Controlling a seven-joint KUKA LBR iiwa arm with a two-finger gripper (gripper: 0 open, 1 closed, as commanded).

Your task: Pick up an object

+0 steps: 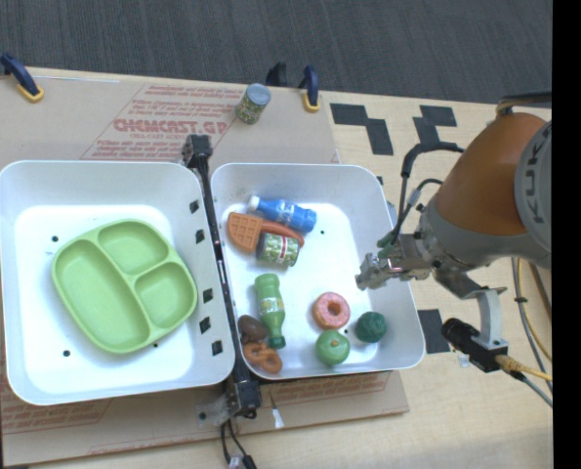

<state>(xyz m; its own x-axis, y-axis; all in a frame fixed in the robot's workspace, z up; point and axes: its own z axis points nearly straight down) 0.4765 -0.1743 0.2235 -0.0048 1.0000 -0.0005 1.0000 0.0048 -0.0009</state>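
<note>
Grey metal, the gripper (376,270) hangs over the right bin's (368,189) right edge, seemingly holding nothing; whether its jaws are parted I cannot tell. Below it lie a pink donut (330,310), a green apple (333,348) and a dark green ball (371,327) (near the bin's right wall).

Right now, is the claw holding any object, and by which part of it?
Nothing is held. The claw hangs over the right bin's right edge, with no object between its fingers; the pink donut and other toys lie apart below.
</note>
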